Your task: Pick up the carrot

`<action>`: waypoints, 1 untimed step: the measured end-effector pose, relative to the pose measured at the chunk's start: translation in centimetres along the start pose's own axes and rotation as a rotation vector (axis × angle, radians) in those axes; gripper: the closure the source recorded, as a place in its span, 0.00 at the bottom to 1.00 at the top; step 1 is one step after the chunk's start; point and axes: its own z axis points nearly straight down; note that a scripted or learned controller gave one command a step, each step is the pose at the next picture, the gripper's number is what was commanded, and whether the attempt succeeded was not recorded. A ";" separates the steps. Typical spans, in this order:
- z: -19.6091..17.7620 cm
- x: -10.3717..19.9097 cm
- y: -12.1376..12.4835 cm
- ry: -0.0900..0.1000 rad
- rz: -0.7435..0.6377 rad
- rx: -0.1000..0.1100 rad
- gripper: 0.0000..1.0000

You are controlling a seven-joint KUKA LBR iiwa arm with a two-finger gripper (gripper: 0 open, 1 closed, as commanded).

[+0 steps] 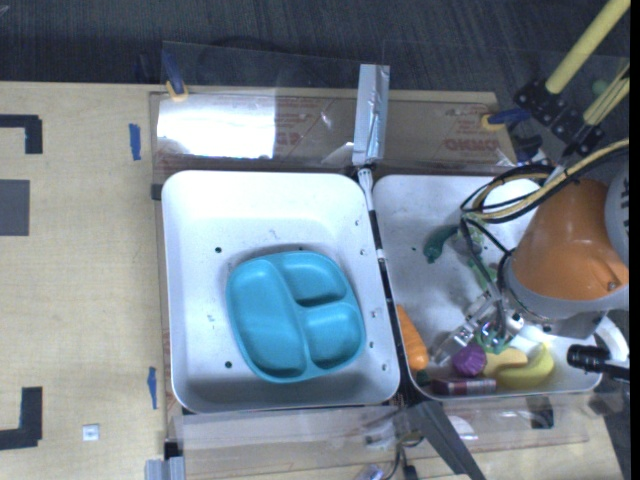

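Observation:
The orange carrot (411, 338) lies along the left wall of the right bin (420, 228), near its front corner. My gripper (468, 336) hangs low over the bin's front, just right of the carrot, among the other toys. The arm's orange band (570, 248) rises behind it at the right. A purple piece (467, 361) sits under the gripper's tip and a yellow piece (525, 368) lies to its right. Nothing is visibly held between the fingers.
The left bin (200, 208) holds a blue sectioned plate (295, 313). A green toy (440, 243) lies in the middle of the right bin. Black and yellow cables (500, 208) loop over the bin's back right. A metal divider (371, 118) stands behind the bins.

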 end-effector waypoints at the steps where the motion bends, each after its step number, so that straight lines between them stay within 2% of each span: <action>1: -9.9 6.6 6.0 -0.001 -0.090 -0.002 0.00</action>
